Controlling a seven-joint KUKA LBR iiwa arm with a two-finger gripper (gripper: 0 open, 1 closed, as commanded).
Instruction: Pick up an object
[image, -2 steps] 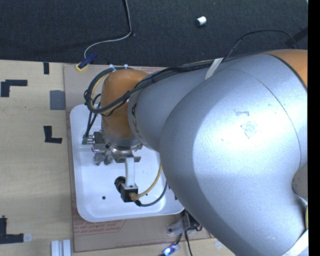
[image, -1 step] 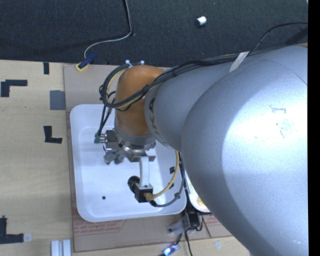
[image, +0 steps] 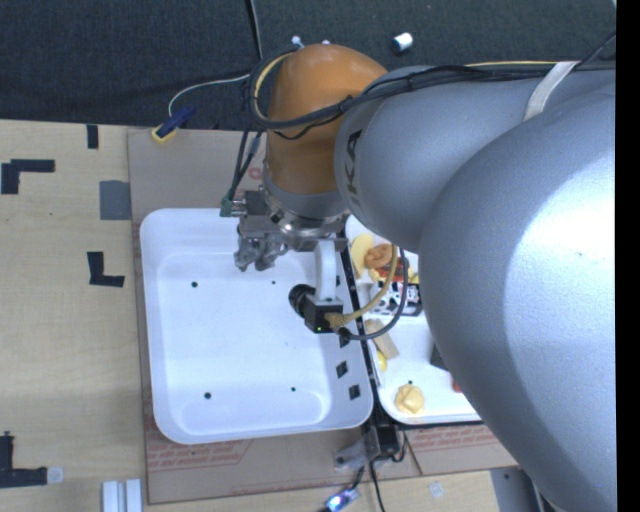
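Hovering with the gripper (image: 257, 252) over the upper part of the left bin (image: 170, 400), jaw state impossible to tell, nothing seen between them. Risking a close on bare floor, since the yellow objects (image: 409, 398) are lying in the right bin (image: 440, 412), mostly hidden under the arm (image: 500, 220). Leaving open floor below and left, with the dividing rims near on the right.
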